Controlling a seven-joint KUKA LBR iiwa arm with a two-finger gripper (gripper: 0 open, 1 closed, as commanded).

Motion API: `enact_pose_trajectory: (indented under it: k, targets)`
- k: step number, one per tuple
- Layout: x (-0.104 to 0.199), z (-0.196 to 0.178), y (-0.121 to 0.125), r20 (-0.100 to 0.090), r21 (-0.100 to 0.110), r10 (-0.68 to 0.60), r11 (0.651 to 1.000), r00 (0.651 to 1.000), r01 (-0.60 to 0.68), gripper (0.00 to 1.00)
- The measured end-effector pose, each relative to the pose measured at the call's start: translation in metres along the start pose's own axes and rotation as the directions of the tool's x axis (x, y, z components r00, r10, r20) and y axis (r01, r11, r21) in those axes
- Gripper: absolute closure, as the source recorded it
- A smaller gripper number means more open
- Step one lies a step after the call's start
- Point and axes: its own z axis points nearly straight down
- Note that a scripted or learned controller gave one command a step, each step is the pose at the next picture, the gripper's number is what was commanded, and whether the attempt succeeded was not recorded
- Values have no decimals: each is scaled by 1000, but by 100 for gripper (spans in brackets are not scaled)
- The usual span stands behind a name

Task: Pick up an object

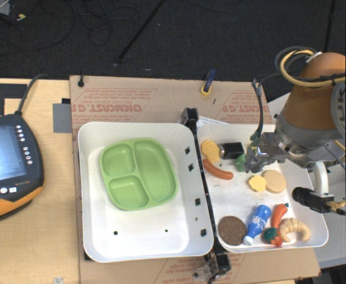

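Note:
My gripper (254, 160) hangs over the upper middle of the right bin (322, 232), at the end of the grey arm with the orange band (314, 99). Just left of it lie a small green piece (241, 161) and a black block (232, 149). A yellow corn cob (210, 150) and a red sausage (218, 171) sit near the bin's left wall. Below the gripper rest a yellow piece (257, 184) and a tan round biscuit (275, 181). Nothing shows as lifted.
At the right bin's front lie a brown cookie (232, 229), a blue bottle (257, 220), an orange carrot (279, 215) and a croissant (295, 228). The left bin (90, 218) holds a green divided plate (139, 173). A control pendant (7, 164) lies far left.

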Motion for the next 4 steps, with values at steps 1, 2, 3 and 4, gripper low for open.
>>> enact_pose_trajectory:
  k: [1, 2, 3, 4]
  targets:
    - [52, -5, -18, 0, 1, -1, 1000, 1000, 1, 100]
    - [95, 9, -54, 1, 4, 1, 1000, 1000, -1, 100]
    - [128, 0, -61, 2, 0, 1, 1000, 1000, -1, 100]
    - [134, 16, -68, 3, 3, 6, 1000, 1000, -6, 100]
